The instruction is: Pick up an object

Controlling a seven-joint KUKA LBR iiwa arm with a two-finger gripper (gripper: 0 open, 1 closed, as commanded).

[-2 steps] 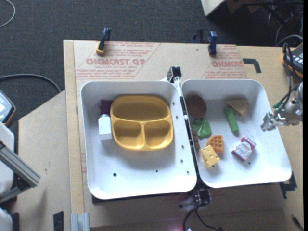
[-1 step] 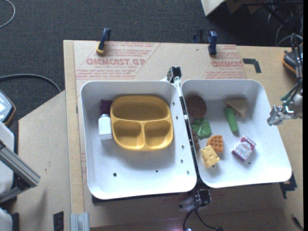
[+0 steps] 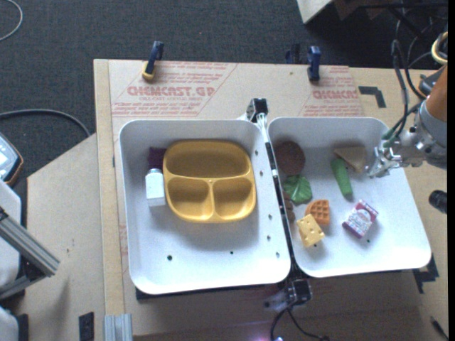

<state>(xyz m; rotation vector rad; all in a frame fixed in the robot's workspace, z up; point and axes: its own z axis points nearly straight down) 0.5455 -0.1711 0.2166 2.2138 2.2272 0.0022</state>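
White plastic, 2 shallow bins side by side on a brown-board table [image 3: 213, 91] printed with red lettering. Left bin [image 3: 142, 261]: a yellow 3-compartment tray [image 3: 209, 180] near the middle, a small white bottle [image 3: 155, 188] touching the tray's left edge, a dark purple piece [image 3: 156, 155] just above the bottle. Right bin [image 3: 398, 251]: a brown round patty [image 3: 290, 156] at the upper left, a green leafy piece [image 3: 298, 189] just below it, an orange waffle [image 3: 318, 210] and a yellow cheese wedge [image 3: 310, 230] touching each other lower down, a long green vegetable [image 3: 342, 177] lying upright near the centre, a tan wedge-shaped piece [image 3: 349, 155] just above and to the right of it, a pink and white packet [image 3: 360, 219] toward the lower right. End effector [image 3: 379, 160] reaching in from the right edge, low over the upper right part of the right bin, tip just beside the tan wedge-shaped piece. Fingers too small and blurred: cannot tell whether apart or together, nothing visibly clamped between them. Grey arm [image 3: 434, 130] behind it, cables running along it. 2 blue clamps [image 3: 153, 59] on the far table edge. Dark carpet [image 3: 71, 27] around the table, a black cable looping at the left.
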